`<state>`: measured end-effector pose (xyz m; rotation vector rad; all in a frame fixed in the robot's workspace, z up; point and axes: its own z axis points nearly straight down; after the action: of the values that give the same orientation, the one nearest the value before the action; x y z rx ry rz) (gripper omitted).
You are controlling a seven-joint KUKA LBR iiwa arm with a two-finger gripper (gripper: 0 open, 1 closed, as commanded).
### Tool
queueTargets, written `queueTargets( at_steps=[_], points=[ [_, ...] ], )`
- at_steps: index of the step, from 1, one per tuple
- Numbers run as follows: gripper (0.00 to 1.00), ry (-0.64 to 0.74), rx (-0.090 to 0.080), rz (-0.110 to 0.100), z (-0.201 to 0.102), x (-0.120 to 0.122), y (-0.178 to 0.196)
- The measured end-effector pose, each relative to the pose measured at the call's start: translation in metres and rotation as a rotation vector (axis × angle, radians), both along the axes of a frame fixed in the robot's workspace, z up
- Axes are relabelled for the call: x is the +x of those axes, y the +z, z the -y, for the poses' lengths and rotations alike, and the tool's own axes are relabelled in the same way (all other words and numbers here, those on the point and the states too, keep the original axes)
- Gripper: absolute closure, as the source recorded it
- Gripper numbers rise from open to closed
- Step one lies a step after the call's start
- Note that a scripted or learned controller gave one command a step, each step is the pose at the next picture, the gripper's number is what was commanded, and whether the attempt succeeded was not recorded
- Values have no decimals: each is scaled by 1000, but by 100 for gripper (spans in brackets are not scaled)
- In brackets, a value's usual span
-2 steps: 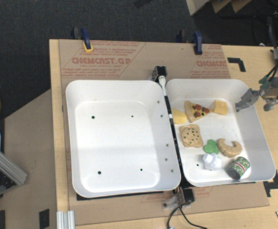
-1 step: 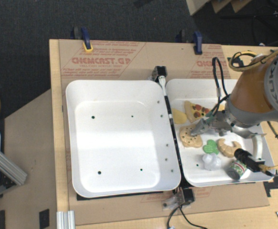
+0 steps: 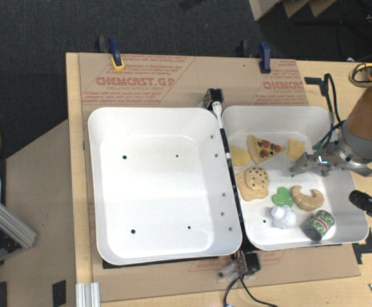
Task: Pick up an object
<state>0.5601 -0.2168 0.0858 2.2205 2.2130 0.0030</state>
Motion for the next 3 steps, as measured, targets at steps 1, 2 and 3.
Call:
queueTargets(
  at_steps=[1, 2, 3],
  points=[
    [0, 7, 6, -3, -5, 57, -1],
    [100, 5, 2, -3, -3, 55, 10],
    [100, 10, 2, -4, -56, 109, 70]
  ],
)
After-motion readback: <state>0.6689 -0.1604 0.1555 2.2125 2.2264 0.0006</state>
